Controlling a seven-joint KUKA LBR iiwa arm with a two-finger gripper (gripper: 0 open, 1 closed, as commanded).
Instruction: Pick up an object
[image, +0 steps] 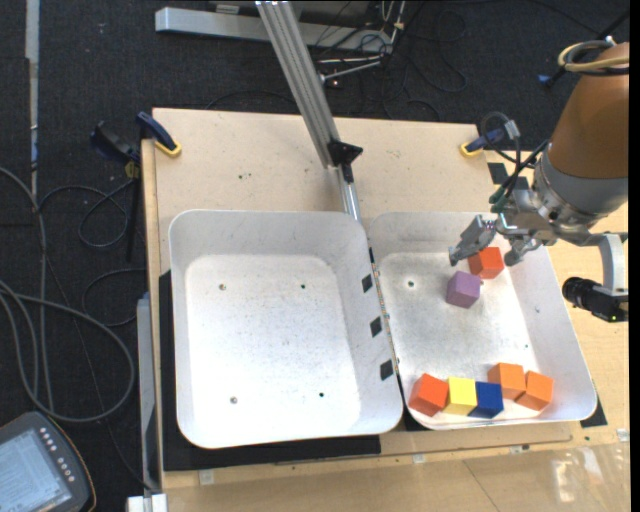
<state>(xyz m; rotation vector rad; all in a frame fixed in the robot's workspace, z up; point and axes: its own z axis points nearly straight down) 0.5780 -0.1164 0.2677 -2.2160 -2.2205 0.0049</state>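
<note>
In the right bin (560, 340), a row of blocks (482, 392) in orange, yellow and blue lies at 6 o'clock, with a purple block (463, 289) nearer the middle. At 12 o'clock the pincer (492, 246) stands spread around an orange block (488, 262). No writing is legible.

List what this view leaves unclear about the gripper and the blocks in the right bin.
- Gripper: its finger spacing is too small and cluttered to read in the camera view.
- Orange block under the gripper: partly covered by the fingers, so contact or grip cannot be judged.
- Purple block: whether it touches the orange block is unclear.
- Arm: cut off by the right edge.
</note>
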